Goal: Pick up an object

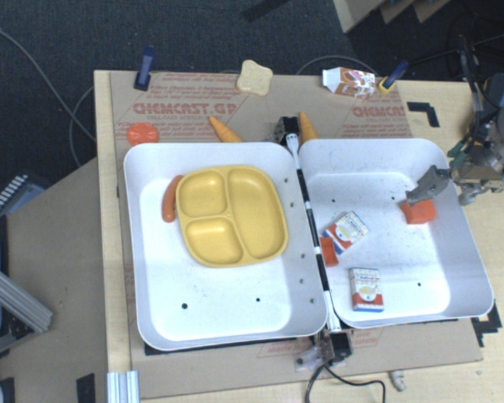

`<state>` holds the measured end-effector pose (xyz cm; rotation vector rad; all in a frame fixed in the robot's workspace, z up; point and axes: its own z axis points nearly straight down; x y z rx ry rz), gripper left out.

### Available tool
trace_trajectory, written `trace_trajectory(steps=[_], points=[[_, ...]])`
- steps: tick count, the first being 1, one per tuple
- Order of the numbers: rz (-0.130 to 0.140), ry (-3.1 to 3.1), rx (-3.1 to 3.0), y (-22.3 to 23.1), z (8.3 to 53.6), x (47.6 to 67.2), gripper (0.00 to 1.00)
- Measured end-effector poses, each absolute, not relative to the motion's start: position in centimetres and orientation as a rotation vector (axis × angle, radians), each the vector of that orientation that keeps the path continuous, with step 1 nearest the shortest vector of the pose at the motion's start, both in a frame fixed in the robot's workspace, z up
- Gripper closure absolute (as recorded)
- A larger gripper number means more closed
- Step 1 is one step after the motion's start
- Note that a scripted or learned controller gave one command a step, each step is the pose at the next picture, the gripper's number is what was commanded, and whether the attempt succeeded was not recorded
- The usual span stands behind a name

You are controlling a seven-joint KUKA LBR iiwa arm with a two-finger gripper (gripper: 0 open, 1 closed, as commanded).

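Nearest in the right white bin [466, 267] stands a small red-and-white carton [366, 290], long axis toward the camera. Beyond it a similar tilted carton [347, 228] lies diagonally. Farther right, an orange block [419, 212] sits under the grey gripper [426, 186]; whether it grips cannot be told. The left bin [151, 250] bears a yellow divided plate [232, 215].

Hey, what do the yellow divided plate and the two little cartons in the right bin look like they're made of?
The yellow divided plate looks like moulded plastic: one even colour, rounded rims, a soft matte sheen. The two small cartons look like printed cardboard, with flat faces, crisp folded edges and coloured graphics, though they could be plastic toy copies. The right bin itself seems to be smooth white plastic.
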<state>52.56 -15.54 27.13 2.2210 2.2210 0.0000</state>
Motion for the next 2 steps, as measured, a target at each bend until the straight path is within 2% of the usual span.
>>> trace_trajectory(steps=[1, 2], points=[[-0.001, 2.219, 2.221, -21.8, 23.3, 57.9, 0.00], [-0.002, 2.225, 2.224, -21.3, 10.0, 60.4, 0.00]])
